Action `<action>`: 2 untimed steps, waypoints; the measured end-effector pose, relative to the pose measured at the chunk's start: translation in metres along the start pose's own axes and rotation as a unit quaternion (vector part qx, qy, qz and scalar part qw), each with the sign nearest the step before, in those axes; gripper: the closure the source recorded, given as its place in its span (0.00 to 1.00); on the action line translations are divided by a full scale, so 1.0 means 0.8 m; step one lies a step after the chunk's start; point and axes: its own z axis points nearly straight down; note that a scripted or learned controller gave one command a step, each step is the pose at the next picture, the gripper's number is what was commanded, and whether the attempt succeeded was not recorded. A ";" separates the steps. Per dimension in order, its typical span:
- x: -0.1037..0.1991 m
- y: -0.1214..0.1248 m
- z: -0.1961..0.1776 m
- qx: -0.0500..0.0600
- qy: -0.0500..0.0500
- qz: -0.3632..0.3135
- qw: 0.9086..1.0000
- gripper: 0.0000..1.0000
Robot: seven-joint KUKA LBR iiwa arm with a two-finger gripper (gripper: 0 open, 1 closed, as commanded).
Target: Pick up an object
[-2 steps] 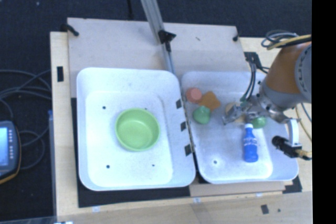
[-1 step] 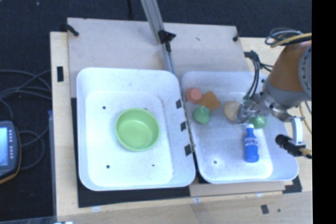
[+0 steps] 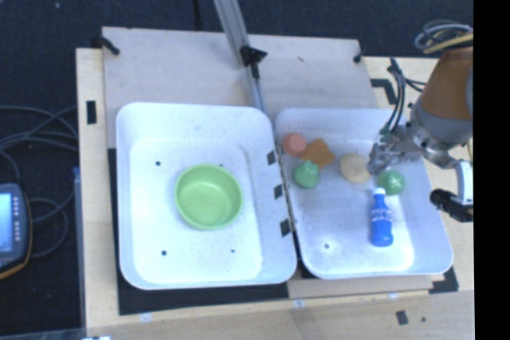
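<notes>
While jaws (image 3: 380, 161) unreadable, blue bottle (image 3: 381, 220) lies lengthwise, cap toward arm.

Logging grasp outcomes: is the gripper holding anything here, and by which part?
Cannot tell. The gripper sits low in the right bin, between the beige ball and green ball; nothing visibly sits between its fingers.

Two white bins side by side: left bin (image 3: 143, 171) and right bin (image 3: 430, 251). One green bowl (image 3: 209, 197), alone in the left bin, well apart from the gripper (image 3: 381, 162). Five small items in the right bin: one blue bottle (image 3: 381, 220) below the jaws; one green ball (image 3: 391, 183) just beneath them; one cream lump (image 3: 354, 168) just beside them; one brown piece (image 3: 319, 152), one pink piece (image 3: 295, 143) and one green round piece (image 3: 306, 174) farther off toward the left bin.
</notes>
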 end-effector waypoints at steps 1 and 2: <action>-0.012 -0.001 -0.072 -0.001 0.000 0.000 1.000 1.00; -0.023 -0.005 -0.145 0.000 0.000 0.000 1.000 1.00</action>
